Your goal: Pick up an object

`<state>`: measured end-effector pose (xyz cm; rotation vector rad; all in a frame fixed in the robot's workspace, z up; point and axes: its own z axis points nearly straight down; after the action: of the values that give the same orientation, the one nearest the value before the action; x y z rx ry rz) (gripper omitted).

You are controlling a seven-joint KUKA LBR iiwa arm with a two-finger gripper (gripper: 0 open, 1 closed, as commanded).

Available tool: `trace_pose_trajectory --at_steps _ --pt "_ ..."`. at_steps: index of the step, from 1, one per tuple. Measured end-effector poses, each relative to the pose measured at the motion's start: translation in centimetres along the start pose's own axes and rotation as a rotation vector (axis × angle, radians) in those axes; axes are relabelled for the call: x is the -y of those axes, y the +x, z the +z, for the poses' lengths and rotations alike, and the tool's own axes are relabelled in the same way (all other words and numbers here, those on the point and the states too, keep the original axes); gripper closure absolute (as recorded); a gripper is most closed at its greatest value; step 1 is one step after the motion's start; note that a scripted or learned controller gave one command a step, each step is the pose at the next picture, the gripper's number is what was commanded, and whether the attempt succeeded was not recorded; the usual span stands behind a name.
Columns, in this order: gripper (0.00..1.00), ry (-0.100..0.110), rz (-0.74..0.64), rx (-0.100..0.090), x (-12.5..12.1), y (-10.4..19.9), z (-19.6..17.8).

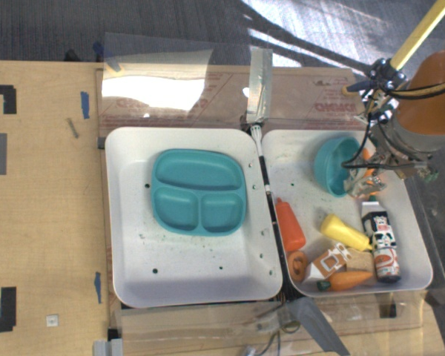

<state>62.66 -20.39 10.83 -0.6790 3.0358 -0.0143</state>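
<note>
**Risk: bowl tips or slides at the rim**

Your gripper (363,170) sits at the right bin's (423,273) back edge, w/ the teal bowl (332,165) tilted on its side next to it. Can't tell claw state; cables hide it. A bowl on edge can roll off a partial pinch. Bottle (382,243) and yellow piece (345,232) lie near the front right corner, clear of it.

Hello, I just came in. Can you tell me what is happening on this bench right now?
A robot arm reaches from the right over the right bin, close to a teal bowl lying tilted on its side. Its hand is hard to make out among the cables. The same bin holds an orange tube, a yellow piece and a small bottle. The left bin holds a teal divided plate.
</note>
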Motion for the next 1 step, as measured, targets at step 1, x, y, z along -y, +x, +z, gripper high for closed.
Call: trace_pose_trajectory --at_steps 1 --pt "1.00 -0.007 0.223 -0.019 -3.58 4.16 1.70"
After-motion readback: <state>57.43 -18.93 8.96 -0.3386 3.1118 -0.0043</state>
